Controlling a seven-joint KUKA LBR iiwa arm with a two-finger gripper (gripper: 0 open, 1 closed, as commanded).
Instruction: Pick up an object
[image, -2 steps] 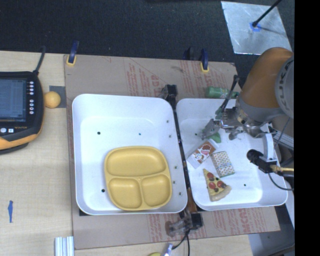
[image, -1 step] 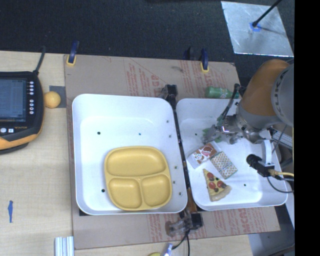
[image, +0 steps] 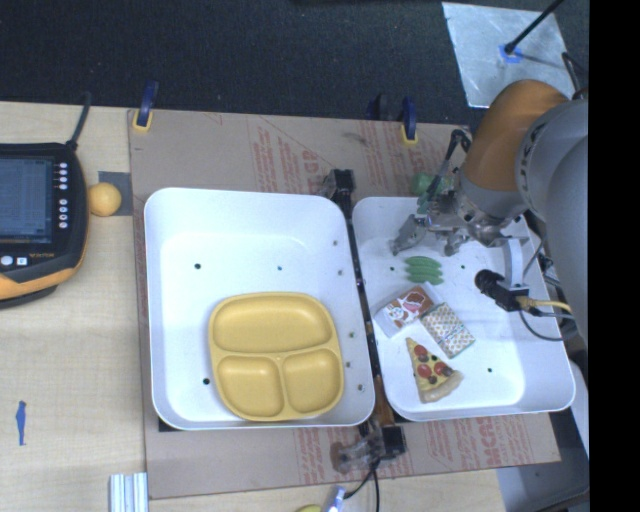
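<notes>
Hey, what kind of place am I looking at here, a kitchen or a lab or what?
Most likely a robotics lab bench, not a kitchen. A grey robot arm reaches over two white bins, a teach pendant lies beside them, and the food is toys, such as a pizza slice.

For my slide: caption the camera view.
Gripper hovers above green toy in right bin; yellow tray fills left bin.

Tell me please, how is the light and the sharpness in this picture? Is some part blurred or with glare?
In the camera view the light is even and soft; the white bins look bright but keep their edges; the yellow tray has a mild sheen; the whole frame is slightly soft, so the print on the small packets is unreadable; the gripper is hazy; the floor at the top is dark.
</notes>
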